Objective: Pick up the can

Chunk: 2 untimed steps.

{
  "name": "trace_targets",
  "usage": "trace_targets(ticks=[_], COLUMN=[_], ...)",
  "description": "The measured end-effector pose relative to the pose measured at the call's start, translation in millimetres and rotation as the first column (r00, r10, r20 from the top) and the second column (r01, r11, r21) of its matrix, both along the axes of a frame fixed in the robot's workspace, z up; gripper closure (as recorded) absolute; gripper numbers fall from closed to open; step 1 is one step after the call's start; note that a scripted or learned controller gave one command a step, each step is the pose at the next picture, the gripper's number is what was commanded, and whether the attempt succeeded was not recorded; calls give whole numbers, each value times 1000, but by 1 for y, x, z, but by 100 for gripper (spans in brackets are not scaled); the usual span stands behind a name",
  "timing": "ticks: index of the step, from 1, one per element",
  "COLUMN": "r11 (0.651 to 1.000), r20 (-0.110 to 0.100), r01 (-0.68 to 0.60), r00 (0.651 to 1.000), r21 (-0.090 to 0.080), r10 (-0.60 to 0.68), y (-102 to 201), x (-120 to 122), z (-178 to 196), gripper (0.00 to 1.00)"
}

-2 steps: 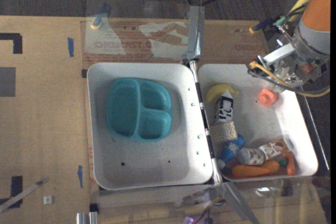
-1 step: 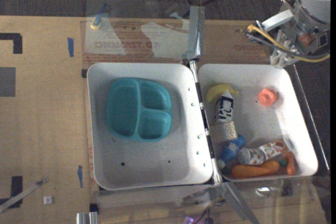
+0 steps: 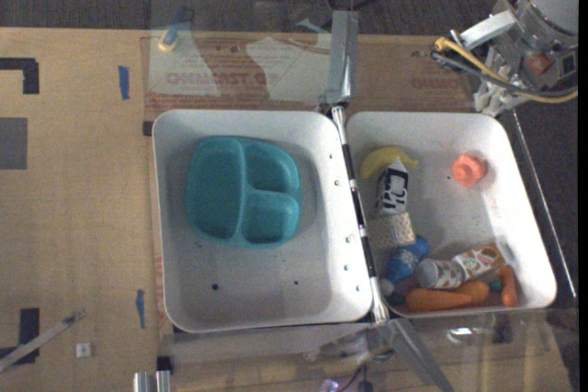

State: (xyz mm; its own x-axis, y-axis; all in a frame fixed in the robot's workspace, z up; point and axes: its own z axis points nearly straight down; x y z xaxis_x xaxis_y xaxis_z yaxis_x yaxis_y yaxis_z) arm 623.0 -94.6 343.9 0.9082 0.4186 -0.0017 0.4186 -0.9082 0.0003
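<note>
Two white bins are sitting side by side on the counter (image 3: 73, 225). Jaws (image 3: 514, 73) are hanging past the right bin's (image 3: 514, 197) far right corner, clear of everything; can't tell how wide they're standing. Can (image 3: 457, 269) is lying on its side at the bin's near edge, well apart from the jaws, touching the carrot (image 3: 446, 296). Orange cup (image 3: 469, 169) is sitting nearest the jaws. Teal plate (image 3: 243, 190) is lying in the left bin (image 3: 184, 289).
</note>
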Motion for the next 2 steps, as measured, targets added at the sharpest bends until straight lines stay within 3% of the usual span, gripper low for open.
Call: trace_targets(ticks=[1,2], r11=[999,995], r20=[-1,-2], r01=[-53,-98], r00=[999,995], r21=[1,2], r10=[53,98], y=[12,46], x=[-8,15], z=[47,26], gripper=[100,100])
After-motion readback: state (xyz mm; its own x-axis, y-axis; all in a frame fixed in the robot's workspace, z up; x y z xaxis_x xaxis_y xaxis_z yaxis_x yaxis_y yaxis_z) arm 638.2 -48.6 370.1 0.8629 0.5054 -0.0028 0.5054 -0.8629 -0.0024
